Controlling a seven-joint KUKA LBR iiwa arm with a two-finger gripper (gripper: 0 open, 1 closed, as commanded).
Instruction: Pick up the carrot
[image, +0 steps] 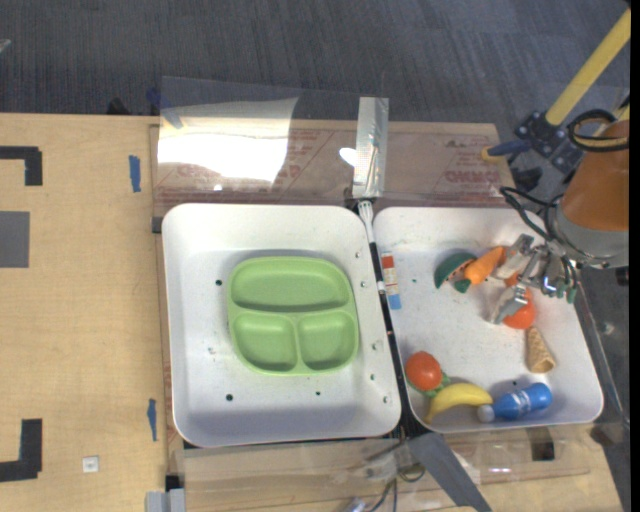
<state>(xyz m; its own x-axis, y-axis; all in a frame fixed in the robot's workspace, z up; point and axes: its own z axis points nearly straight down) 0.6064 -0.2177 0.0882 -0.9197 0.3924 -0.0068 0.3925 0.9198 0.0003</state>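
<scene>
and here's the gripper (517, 278), down low in the right bin (585, 405), metal fingers (508, 303) a tangle of shine from up here, so whether they're spread or pressed together, i cannot tell. the carrot (483, 265) lies just to their left, orange, tilted, leafy green end (455, 272) pointing left, right up against the fingers; nothing shows it between them. a small orange-red piece (519, 317) sits just near of the fingertips, touching or almost. moving outward: a tan cone-shaped piece (540, 350) a little nearer, then along the near edge a blue bottle (522, 401), a banana (457, 399) and a tomato (424, 371) bunched together. above the gripper, the wrist and its orange band (600, 190) reach in from the right. over in the left bin (190, 330), a green divided tray (293, 314) sits in the middle.
</scene>
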